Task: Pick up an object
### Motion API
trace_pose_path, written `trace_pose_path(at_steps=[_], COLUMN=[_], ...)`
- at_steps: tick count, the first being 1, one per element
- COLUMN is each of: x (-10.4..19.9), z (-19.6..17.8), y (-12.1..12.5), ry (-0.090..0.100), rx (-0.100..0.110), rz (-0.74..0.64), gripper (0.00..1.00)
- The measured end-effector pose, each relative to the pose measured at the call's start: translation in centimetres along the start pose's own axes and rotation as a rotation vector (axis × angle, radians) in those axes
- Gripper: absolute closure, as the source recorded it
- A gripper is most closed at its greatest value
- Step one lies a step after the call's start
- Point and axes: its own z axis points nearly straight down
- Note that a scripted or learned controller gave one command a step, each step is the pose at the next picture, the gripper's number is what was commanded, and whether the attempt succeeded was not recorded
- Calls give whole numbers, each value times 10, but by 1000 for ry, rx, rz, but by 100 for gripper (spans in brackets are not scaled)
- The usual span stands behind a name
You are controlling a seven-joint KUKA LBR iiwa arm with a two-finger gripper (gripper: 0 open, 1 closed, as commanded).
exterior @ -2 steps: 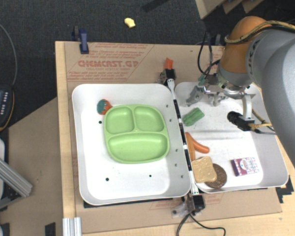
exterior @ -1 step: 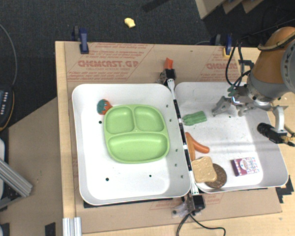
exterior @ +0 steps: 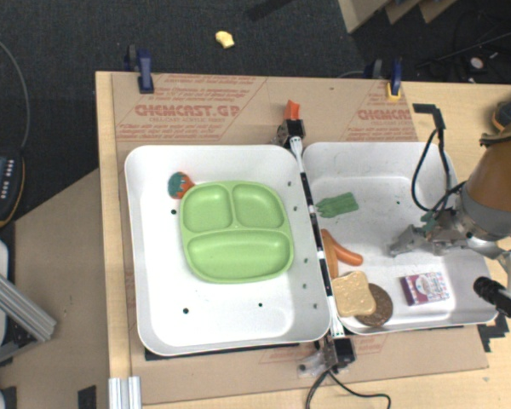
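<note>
Two white bins sit side by side; the right bin point(exterior: 358, 156) holds a green block point(exterior: 336, 204), an orange carrot point(exterior: 341, 250), a toast slice point(exterior: 353, 293) and a purple packet point(exterior: 425, 288). Low over that bin's floor, right of the carrot, the gripper point(exterior: 404, 244) grasps nothing (whether it is spread or closed, I cannot tell). A green divided plate point(exterior: 235, 231) lies in the left bin point(exterior: 149, 228).

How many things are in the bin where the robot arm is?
5: a green piece near the top left, an orange sausage by the left wall, toast on a brown cookie at the bottom, and a purple packet beside them. The arm may hide more.
</note>
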Motion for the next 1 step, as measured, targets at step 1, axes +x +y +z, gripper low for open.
trace_pose_path(at_steps=[1], x=[110], z=[-2], y=[45], ry=[1], rx=[-13], rz=[-18], gripper=[0])
